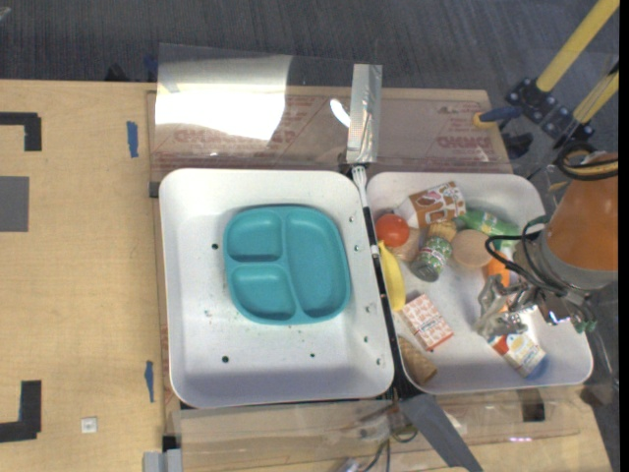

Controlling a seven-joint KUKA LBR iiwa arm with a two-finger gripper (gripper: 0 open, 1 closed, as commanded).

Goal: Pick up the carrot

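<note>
The carrot [502,266] shows as a small orange piece in the right bin [565,367], partly covered by the arm's wrist. It lies just right of a tan egg-shaped item [470,249]. My gripper [501,311] reaches down into the right side of this bin, just in front of the carrot and above a small carton [521,352]. The wrist hides much of the carrot, and I see nothing clearly held.
The right bin also holds a red tomato [392,229], a gingerbread-house box [438,205], a can [430,260], a banana [393,279], a green item [491,224] and a red-and-white box [428,323]. A teal divided plate [288,264] lies in the left bin [187,293].
</note>
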